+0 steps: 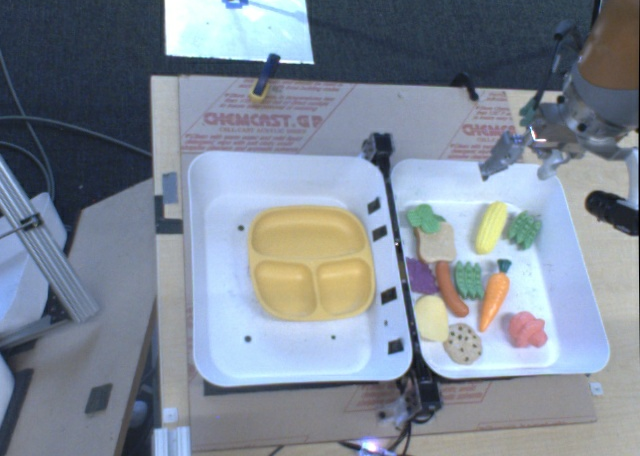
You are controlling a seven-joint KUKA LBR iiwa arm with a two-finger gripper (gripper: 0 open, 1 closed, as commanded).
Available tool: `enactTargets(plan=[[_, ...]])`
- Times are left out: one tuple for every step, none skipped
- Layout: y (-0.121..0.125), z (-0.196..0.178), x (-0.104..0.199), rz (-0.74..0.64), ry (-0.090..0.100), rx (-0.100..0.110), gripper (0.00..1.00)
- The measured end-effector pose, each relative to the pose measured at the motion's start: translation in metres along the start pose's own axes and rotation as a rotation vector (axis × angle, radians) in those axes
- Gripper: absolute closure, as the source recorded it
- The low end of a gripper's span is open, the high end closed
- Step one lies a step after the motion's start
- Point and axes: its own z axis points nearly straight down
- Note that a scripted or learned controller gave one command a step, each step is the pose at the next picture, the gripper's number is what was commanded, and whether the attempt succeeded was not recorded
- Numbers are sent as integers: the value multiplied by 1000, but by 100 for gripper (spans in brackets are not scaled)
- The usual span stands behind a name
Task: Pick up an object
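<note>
Spread and empty, the hand (pixel 522 156) hangs at the right bin's (pixel 590 329) twelve o'clock rim; descending there risks striking it, missing the corn (pixel 491 226).

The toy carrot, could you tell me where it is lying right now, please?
The carrot lies in the right bin, toward its middle, just right of a green leafy piece and up-left of the pink toy.

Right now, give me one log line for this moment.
gripper: open, nothing held, above right bin's far edge | corn: in bin | tray: left bin
</note>
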Motion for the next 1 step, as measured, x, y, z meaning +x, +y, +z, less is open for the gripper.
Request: enactTargets(plan=[[-18,149,-46,6,1,16,0]])
